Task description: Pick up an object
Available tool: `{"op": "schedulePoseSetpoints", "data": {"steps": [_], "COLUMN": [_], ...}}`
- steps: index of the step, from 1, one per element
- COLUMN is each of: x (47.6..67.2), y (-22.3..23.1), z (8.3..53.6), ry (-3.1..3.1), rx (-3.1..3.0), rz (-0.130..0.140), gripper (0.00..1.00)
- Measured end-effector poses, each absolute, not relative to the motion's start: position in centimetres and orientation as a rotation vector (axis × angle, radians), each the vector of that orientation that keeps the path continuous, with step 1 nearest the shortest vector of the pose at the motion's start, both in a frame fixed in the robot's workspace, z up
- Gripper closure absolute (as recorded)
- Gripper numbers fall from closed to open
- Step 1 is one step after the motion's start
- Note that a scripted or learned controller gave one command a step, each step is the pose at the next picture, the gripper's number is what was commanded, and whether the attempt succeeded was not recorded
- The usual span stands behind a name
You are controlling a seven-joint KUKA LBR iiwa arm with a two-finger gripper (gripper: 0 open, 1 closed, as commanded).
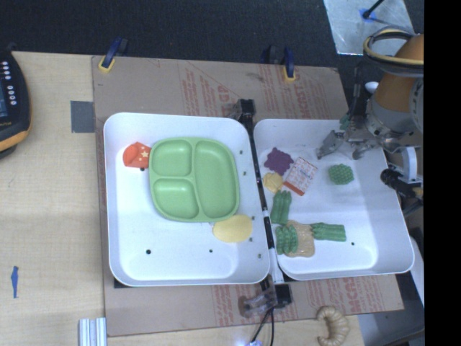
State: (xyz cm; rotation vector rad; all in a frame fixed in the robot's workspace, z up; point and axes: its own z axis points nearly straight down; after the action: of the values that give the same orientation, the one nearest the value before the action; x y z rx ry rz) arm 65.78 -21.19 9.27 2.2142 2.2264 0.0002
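Gripper: splayed open, holding nothing, over right bin's far edge. Step, I judge: approach. Next I'd descend onto green knobbly piece nearby.

Robotics lab bench, by the look of it. My two white bins sit side by side on a cardboard sheet held to the wooden bench with blue spring clamps. A teach pendant lies at the far left edge. The bins hold toy props rather than real food: a green divided plate, plastic greens, a purple piece. Cabling runs off below the bins. Dark carpet lies beyond the bench.
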Motion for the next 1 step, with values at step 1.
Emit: {"op": "schedulePoseSetpoints", "data": {"steps": [1], "x": [60.62], "y": [-21.18], "z": [9.17], "ry": [2.23], "rx": [2.222], "rz": [-0.009], "gripper": [0.0]}}
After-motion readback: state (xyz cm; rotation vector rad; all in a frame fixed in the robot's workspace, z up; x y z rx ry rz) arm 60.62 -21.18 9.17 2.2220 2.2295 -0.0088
